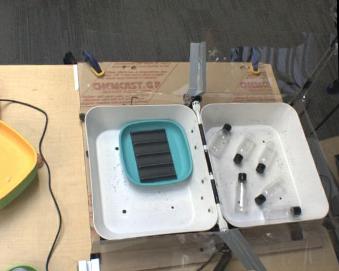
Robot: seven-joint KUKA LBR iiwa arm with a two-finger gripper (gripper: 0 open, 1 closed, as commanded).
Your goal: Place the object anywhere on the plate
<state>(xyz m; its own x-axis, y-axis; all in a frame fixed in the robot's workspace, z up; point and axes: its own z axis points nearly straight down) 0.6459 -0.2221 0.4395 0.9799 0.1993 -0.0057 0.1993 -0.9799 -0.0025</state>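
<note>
Resting in left bin [105,212], teal plate [156,152], capped vials [241,192] in right bin [303,155]

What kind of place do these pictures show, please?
Probably a robotics lab or test bench, not a home. Two shallow white bins sit side by side on clamped cardboard; one holds a teal plate, the other several clear vials with black caps.

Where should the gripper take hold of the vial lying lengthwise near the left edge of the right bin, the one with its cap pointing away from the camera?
Probably across the middle of the clear body of the vial, coming straight down with the fingers either side of its long axis. It lies flat, black cap at the far end, apart from the neighbouring vials, so both flanks look free. The round, clear body may roll or slip.
</note>
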